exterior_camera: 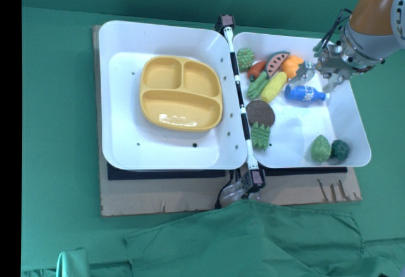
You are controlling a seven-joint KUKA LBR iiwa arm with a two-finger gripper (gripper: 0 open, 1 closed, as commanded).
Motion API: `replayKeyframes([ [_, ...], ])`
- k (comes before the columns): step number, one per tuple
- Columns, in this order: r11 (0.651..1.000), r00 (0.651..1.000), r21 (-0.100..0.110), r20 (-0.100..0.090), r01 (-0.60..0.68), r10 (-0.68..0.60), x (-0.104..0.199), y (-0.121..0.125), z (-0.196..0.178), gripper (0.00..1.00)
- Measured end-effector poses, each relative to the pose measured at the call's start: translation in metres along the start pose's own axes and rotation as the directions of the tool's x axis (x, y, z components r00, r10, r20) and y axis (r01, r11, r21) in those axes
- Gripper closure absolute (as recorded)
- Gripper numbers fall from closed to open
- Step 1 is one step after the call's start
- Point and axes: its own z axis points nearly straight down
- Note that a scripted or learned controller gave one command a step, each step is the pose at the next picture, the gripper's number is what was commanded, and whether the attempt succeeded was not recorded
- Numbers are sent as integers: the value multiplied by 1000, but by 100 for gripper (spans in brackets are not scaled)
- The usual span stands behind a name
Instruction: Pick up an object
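My gripper [318, 78] hangs over the upper part of the right bin [354, 119], fingers spread open, with nothing between them. Just below it lies a blue bottle [305, 93]. To its left sit an orange fruit [292, 66], a watermelon slice [276, 62], a corn cob [274, 86], a green pickle [257, 86], a red-orange piece [256, 69] and a bumpy green fruit [245, 58]. A brown round cookie [260, 112] and a spiky green piece [260, 135] lie by the divider. A light green fruit [321, 148] and a dark green ball [340, 150] rest in the near right corner.
The left bin [126, 136] holds a yellow divided plate [182, 92]. A checkered bar [238, 89] with black clamps separates the bins. Green cloth [253, 241] bunches at the front. The bins rest on cardboard [158, 196].
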Motion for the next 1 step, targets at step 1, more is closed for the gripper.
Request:
replayKeyframes([
  [1, 1000, 1000, -10, 0, 3, -3, -24, 43, 84, 0],
])
